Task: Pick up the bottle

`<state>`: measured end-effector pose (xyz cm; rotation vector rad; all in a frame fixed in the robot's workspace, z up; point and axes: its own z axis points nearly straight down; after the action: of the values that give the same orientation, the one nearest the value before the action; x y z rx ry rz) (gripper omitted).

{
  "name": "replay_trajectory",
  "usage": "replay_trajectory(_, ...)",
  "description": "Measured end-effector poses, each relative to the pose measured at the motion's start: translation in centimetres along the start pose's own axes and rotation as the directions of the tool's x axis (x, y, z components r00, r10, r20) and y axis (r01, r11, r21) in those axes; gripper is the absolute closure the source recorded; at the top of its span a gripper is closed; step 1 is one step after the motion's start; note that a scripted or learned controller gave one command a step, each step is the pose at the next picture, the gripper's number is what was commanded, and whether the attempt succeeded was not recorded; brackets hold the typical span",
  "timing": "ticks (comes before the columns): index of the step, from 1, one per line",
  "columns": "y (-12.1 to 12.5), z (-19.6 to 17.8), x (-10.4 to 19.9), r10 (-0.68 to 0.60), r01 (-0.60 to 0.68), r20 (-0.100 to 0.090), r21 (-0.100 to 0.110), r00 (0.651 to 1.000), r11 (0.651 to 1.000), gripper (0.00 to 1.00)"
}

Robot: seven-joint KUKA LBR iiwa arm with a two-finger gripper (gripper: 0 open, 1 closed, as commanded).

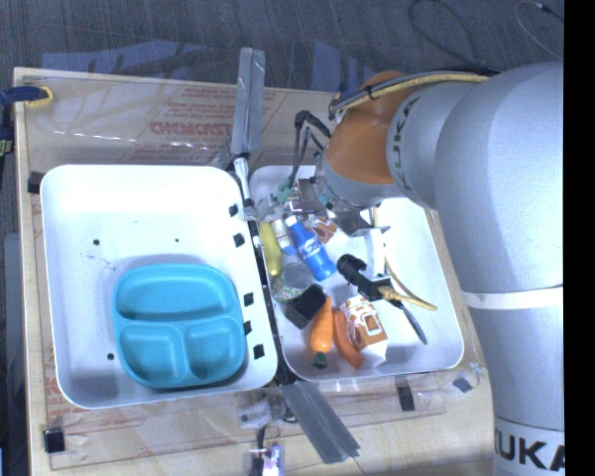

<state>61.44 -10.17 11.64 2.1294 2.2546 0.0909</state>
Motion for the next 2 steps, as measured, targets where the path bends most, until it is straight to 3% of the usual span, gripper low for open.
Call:
replay_trajectory(1, 0.14, 0.02, -0.15, 0.018, -0.017, -0.005, 0.011, 1.0, 1.0, 0.0)
replay_trajectory(2, 0.95, 0.21, -0.65, 0.024, -0.023, -0.023, 0.038, 0.999, 0.999, 0.0)
